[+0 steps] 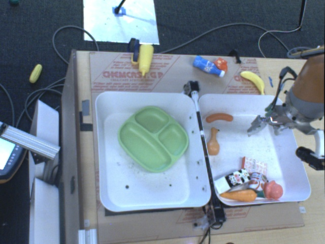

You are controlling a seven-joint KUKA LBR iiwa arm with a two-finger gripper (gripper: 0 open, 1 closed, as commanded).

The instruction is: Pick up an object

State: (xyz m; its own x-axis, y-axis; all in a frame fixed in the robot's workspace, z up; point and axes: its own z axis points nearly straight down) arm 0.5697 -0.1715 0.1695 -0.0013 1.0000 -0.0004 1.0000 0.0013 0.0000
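The grey arm with its orange band [309, 83] is in from the right, and the two-finger gripper [257, 125] hangs over the upper right part of the right-hand shallow white bin [289, 151]. Nothing shows in its grasp, and from this angle I cannot tell whether it is spread or closed.

The things to pick from all lie in that bin. The orange-red sausage-shaped toy [219, 118] lies near the top, left of the gripper and apart from it. Below it, the tan pear-shaped toy [214, 142] rests close to the divider between the bins. Down in the lower corner there's a cluster: an orange carrot toy [241, 195] lies along the front edge, a small black-and-white carton [237, 178] sits just above it, a red-and-white packet [254, 165] is above that, and a pink rounded toy [273, 189] is at the right end.

In the left-hand white bin [109, 187], a green divided plastic plate [153, 139] sits in the middle.

On the cardboard behind the bins lie a yellow squeeze bottle [145, 57], a blue bottle with an orange end [209, 66] and a yellow banana toy [253, 80], the banana just above the right bin's rim.
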